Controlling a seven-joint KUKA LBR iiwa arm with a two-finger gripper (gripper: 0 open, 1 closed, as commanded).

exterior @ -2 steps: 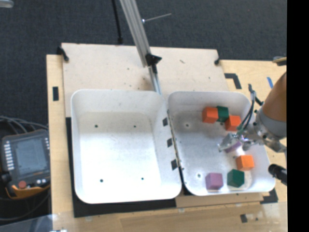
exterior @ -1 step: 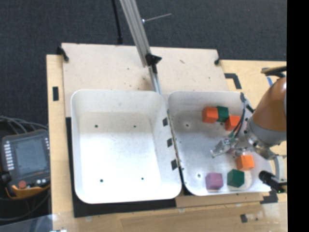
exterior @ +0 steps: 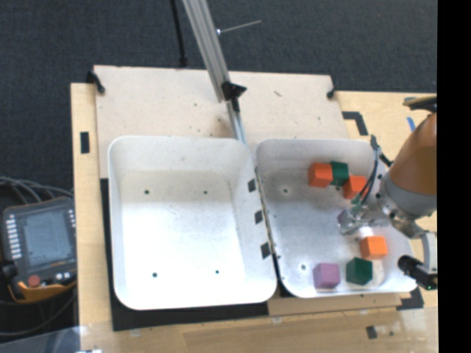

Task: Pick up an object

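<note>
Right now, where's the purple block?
The purple block sits in the right bin, near its front edge, just left of a green block and below the gripper.

The arm (exterior: 416, 168) is cut off at the frame's right side, only its orange band and grey wrist showing above the right bin (exterior: 294, 160). The gripper (exterior: 355, 223) in that bin is small and blurred. An orange block (exterior: 354, 186) near the bin's far wall seems partly covered by the wrist cabling.
</note>
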